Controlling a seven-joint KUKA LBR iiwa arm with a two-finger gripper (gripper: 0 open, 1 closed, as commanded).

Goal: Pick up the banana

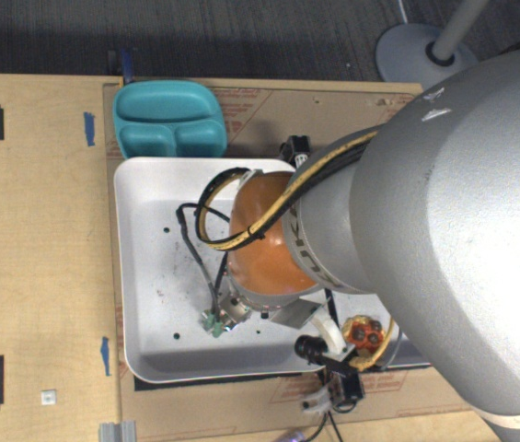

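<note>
Down at the wrist, the gripper (225, 315) sits low over the floor of the left white bin (123, 247), just under the orange band (264, 238). The wrist hides its working end, so I cannot tell whether it is spread or closed, and nothing can be seen held in it. A small green-and-white object (212, 324) lies on the bin floor right at its tip; whether the two touch is unclear.

To the right, near the bin's near right corner, a yellow curved piece (384, 342) that looks like the banana peeks out from beneath the arm (444, 238). What shows is a short arc, running roughly from upper right to lower left and bowing outward to the right. Its ends are covered, so which way it points cannot be read. A reddish, dark-spotted object (361, 332) lies against its inner side. It is well apart from the gripper.

Looped yellow and black cables (212, 212) hang from the arm above the bin's middle. A black fitting with a white part (326, 350) sits at the bin's near rim.

Beyond the far rim stands a teal tray (169, 118) with several compartments, on the cardboard-covered bench (39, 247). A grey stand base (414, 52) is on the dark floor at upper right.
</note>
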